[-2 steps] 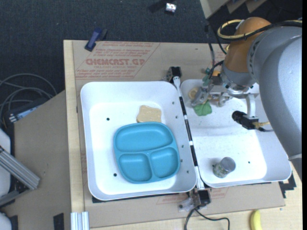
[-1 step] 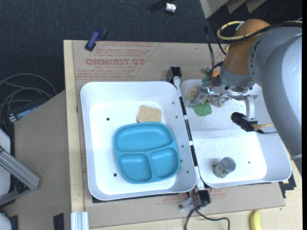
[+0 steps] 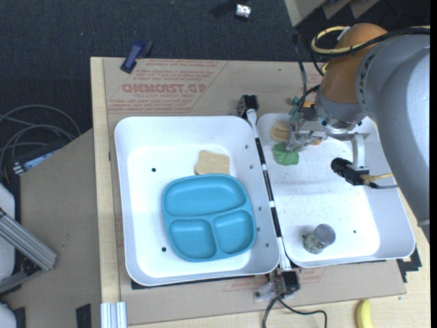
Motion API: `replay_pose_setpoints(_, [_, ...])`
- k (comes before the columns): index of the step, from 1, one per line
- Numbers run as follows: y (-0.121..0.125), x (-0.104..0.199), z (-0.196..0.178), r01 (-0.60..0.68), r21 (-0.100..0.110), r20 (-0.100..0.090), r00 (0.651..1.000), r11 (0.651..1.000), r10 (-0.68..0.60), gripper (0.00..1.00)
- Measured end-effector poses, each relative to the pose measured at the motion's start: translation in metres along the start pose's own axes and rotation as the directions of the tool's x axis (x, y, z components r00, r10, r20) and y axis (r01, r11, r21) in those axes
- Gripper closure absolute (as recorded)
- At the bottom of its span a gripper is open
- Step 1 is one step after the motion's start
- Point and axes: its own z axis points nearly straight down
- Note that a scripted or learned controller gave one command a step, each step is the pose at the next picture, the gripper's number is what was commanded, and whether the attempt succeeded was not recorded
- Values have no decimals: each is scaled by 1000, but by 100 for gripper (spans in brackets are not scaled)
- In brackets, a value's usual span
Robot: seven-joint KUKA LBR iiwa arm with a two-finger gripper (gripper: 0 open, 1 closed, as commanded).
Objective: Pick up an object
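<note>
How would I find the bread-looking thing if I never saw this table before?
Look at the left white bin, the one holding the blue divided plate. Just behind the plate's far edge lies the tan bread slice. It is the one tan, flat piece there, much smaller than the plate.

A divided plate [image 3: 207, 216] fills the left bin [image 3: 130, 183] (bread slice [image 3: 212, 162] just behind it).
</note>
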Motion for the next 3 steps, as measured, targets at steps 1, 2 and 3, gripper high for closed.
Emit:
replay_pose_setpoints(1, [0, 0, 0, 0, 0, 0, 1000, 1000, 0, 0])
replay_pose_setpoints(2, [9, -2, 9, -1, -2, -1, 1000, 1000, 1, 0])
replay_pose_setpoints(3, [9, -3, -1, -1, -4, 1, 1000, 1000, 1, 100])
